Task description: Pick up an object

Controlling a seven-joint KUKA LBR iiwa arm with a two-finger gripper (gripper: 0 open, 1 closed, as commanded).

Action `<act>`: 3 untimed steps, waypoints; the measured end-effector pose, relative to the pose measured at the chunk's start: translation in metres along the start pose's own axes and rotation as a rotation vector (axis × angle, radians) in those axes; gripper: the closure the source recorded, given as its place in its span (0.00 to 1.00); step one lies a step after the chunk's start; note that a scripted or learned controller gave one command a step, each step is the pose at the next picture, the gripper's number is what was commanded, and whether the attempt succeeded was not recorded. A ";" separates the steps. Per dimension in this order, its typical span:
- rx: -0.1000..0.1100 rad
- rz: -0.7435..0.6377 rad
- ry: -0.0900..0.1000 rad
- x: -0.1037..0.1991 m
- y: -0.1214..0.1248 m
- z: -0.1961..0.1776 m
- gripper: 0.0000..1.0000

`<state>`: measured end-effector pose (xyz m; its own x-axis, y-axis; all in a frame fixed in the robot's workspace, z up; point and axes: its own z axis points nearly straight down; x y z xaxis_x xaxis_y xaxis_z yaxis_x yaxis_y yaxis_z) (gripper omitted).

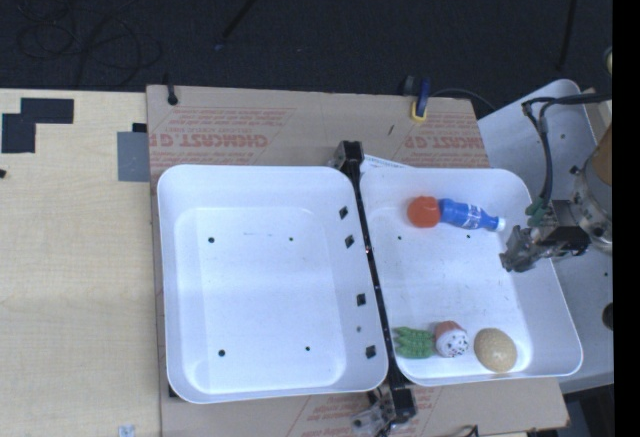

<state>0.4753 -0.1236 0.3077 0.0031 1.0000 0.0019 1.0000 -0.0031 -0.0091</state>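
Note:
The right bin (545,320) holds an orange ball (423,212) touching a blue bottle (468,215) near its far side. Along its near edge lie a green toy (411,341), a small red-and-white ball (451,339) and a tan egg-shaped object (494,349). My gripper (519,255) hangs at the bin's right rim, to the right of the blue bottle and apart from it. Nothing shows between its tips.
The left bin (165,275) sits beside the right one, with a black divider clamp (360,265) between them. Both rest on a cardboard sheet (300,130) on the wooden bench. Cables (545,155) run above the gripper at the right.

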 end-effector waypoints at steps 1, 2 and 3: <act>0.003 0.000 0.001 -0.001 0.000 -0.009 1.00; 0.006 -0.002 0.001 -0.001 0.000 -0.018 1.00; -0.006 -0.002 -0.002 0.000 0.000 -0.014 1.00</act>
<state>0.4758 -0.1239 0.3218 0.0009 1.0000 0.0002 1.0000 -0.0009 -0.0032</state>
